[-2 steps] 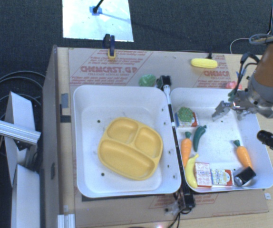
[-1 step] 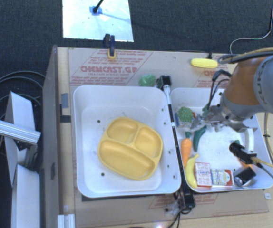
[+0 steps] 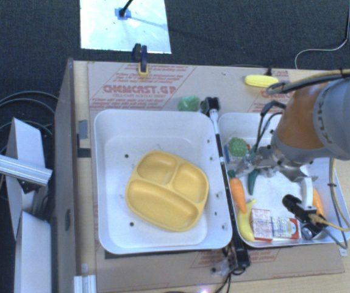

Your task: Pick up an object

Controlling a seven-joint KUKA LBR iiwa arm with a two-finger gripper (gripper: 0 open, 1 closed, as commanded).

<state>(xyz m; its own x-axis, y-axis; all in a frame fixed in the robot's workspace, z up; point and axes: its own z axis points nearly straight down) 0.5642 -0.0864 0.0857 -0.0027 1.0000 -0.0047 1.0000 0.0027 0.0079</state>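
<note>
The carrot lies lengthwise along the left wall of the right bin, just left of and a little below the end effector, which hovers low over the clutter; whether it is open or closed cannot be told from here. Broccoli sits just above it, a dark green vegetable right beneath. A clean pick likely means centring over one item, clear of the wall. The yellow tray rests well to the left.
</note>
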